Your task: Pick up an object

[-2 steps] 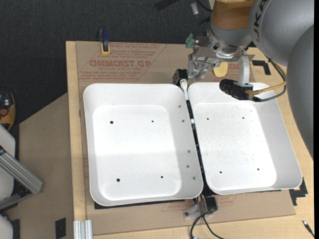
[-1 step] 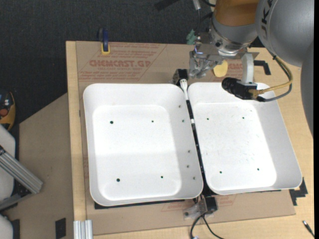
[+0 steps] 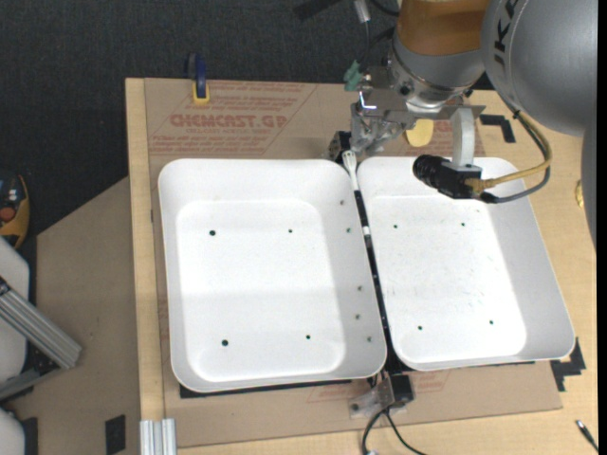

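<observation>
End effector (image 3: 372, 133) over right bin (image 3: 531, 282) far rim, its state unreadable; pale yellow piece (image 3: 419, 133) just beside it; approach step, next align over piece, then descend

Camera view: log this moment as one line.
arm: over right bin's far edge | tool: at far rim between bins | right bin | left bin
</observation>
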Controlling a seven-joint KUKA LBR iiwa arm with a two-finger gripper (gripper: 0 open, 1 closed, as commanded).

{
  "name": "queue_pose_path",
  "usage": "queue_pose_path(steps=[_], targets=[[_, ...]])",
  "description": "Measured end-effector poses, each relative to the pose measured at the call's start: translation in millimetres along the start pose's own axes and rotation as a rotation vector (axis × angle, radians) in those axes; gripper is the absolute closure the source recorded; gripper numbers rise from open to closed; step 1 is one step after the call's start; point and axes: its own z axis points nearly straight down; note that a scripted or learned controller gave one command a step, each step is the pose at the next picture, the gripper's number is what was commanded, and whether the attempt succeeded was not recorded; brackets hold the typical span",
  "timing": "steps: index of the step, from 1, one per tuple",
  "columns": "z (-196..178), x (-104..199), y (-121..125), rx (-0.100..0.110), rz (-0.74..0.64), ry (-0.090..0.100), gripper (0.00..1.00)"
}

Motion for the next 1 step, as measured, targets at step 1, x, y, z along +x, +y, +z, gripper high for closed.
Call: queue_pose_path(steps=[1], targets=[[-12.5,1.3,-32.4,0.001,0.001,0.000,1.00]])
